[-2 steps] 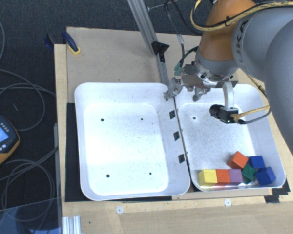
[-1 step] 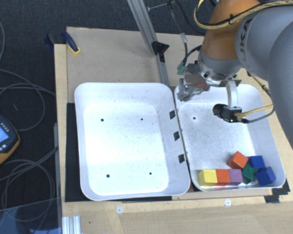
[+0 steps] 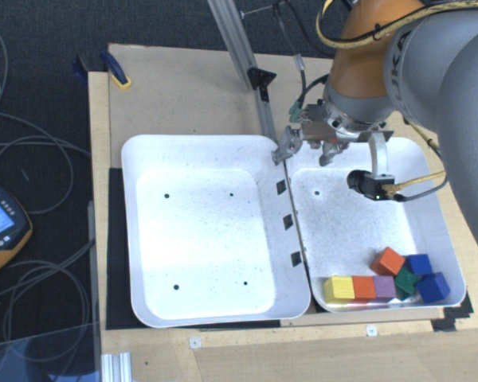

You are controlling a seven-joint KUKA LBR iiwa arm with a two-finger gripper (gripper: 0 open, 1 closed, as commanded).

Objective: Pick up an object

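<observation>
Several small blocks lie clustered in the near right corner of the right bin [image 3: 438,213]. A yellow block [image 3: 340,287], an orange block [image 3: 364,287] and a purple block [image 3: 385,286] form a row along the front wall. Behind them sit a tilted orange block [image 3: 390,260], a green block [image 3: 404,284] and two blue blocks [image 3: 419,264] [image 3: 434,286]. My gripper [image 3: 307,150] hangs over the far left corner of the right bin, well away from the blocks. It is open, with nothing between its fingers.
The left bin [image 3: 131,213] adjoins the right one, with black clips [image 3: 287,221] along the shared wall. A slanted metal pole [image 3: 231,30] rises just behind the gripper. Cables and a handheld device [image 3: 0,221] lie off the bench at left.
</observation>
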